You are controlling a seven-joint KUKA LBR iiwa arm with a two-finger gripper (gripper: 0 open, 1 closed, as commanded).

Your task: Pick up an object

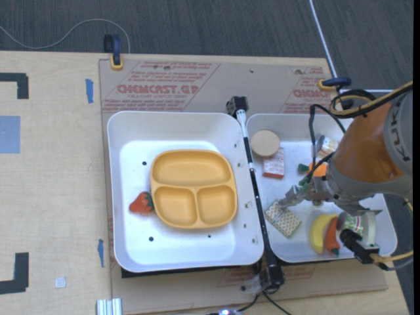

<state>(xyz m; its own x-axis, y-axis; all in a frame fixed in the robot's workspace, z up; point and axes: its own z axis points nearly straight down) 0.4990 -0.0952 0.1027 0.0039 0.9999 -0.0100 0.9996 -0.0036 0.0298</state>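
The arm reaches in over the right bin (387,238) and the gripper (293,197) hangs low above its floor, pointing toward the divider between the two bins. The fingers look parted and released, with nothing between them. This reads as the approach step: the pick itself is not yet made.

Just below the fingertips (286,201) lies the patterned packet (283,220), flat on the bin floor, and it looks like the nearest candidate. Up and away from the fingers sits the red-and-white packet (273,167), with the round tan disc (265,143) just beyond it. Back toward the wrist, partly under the arm, are the banana (319,233) and something red (332,236) touching it; a small orange and green piece (315,170) peeks out beside the arm.

Far across the divider, well apart from the fingers, the yellow divided plate (193,189) rests in the left bin (125,176) with a strawberry (140,203) against its edge.

Next move, as I judge it: drop the last bit, straddle the patterned packet and close. It lies flat and thin, so the tips may skid over it.
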